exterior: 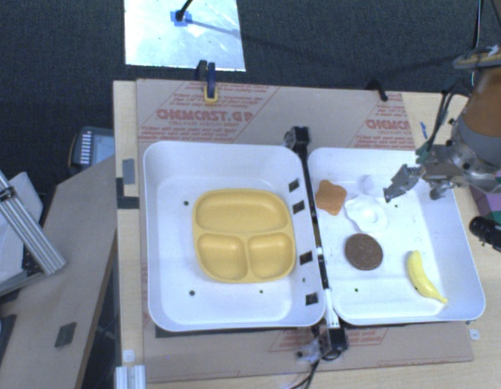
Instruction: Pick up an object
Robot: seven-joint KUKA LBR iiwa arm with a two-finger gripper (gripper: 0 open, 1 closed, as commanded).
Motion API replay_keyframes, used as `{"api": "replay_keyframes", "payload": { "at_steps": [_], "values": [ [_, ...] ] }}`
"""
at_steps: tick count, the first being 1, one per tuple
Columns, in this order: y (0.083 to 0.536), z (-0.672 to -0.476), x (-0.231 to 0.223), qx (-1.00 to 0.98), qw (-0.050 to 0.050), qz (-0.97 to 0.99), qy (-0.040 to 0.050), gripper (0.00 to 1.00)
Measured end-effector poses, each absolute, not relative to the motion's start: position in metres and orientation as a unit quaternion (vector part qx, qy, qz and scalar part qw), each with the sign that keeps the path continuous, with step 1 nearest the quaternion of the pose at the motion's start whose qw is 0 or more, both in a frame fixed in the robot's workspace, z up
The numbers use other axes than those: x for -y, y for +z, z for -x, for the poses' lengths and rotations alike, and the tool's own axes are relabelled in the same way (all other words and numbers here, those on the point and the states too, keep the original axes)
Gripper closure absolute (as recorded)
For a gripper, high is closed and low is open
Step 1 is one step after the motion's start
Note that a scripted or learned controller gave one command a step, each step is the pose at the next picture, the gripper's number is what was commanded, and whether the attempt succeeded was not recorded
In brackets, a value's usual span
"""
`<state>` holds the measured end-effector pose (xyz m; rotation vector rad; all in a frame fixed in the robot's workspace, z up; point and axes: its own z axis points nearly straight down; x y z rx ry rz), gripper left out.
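Note:
The right bin (469, 298) holds an orange-brown toast-like piece (331, 197), a white fried-egg-like piece (366, 214), a brown round patty (363, 252) and a yellow banana (424, 277). My gripper (411, 183) hangs over the upper right part of this bin, right of the white piece and above the banana. Its two dark fingers (394, 188) stand apart with nothing between them.
The left bin (165, 298) bears a yellow three-compartment tray (241, 233). Black clips line the divider (309, 217) between the bins. Cardboard lies beneath both bins. A shiny metal sheet (184, 24) lies beyond the bench at the back.

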<state>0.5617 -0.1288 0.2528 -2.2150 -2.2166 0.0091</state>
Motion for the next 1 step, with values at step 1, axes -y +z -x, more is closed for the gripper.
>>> {"api": "replay_keyframes", "payload": {
  "at_steps": [1],
  "values": [
    [0.2588, -0.5638, 0.1285, 0.708, -0.001, 0.706, -0.0004, 0.0]
  ]
}}
